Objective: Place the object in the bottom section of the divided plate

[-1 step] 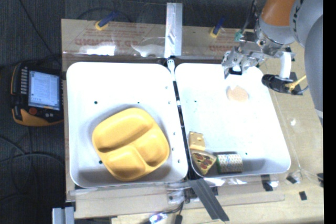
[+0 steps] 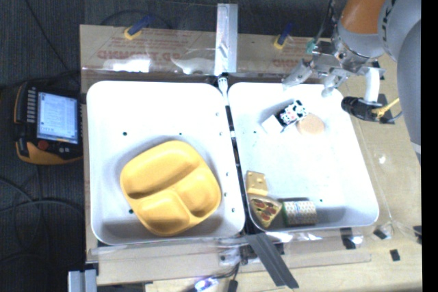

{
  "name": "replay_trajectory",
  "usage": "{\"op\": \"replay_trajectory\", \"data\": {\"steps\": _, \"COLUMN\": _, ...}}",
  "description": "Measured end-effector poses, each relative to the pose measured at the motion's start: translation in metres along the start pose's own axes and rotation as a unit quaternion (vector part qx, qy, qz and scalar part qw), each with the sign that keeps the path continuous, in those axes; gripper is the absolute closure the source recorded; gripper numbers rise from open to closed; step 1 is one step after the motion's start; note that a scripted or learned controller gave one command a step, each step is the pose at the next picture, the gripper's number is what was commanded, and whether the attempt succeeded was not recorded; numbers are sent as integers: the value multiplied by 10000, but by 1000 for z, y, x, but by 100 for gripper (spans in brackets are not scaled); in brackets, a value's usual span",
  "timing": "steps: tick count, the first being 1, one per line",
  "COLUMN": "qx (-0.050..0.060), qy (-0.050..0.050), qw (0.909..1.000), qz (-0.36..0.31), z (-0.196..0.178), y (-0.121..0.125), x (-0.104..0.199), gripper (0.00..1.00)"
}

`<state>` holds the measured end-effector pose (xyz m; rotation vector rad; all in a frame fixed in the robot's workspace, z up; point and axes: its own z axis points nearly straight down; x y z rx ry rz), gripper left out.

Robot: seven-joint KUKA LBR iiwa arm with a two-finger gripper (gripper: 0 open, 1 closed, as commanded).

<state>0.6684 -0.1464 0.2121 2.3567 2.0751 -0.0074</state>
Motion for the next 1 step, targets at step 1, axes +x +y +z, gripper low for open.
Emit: {"op": "replay_trajectory", "data": {"steps": 1, "qx": 9, "qy": 7, "qw": 9998, "qz": 217, "z": 39, "y": -43, "x": -43, "gripper": 0}}
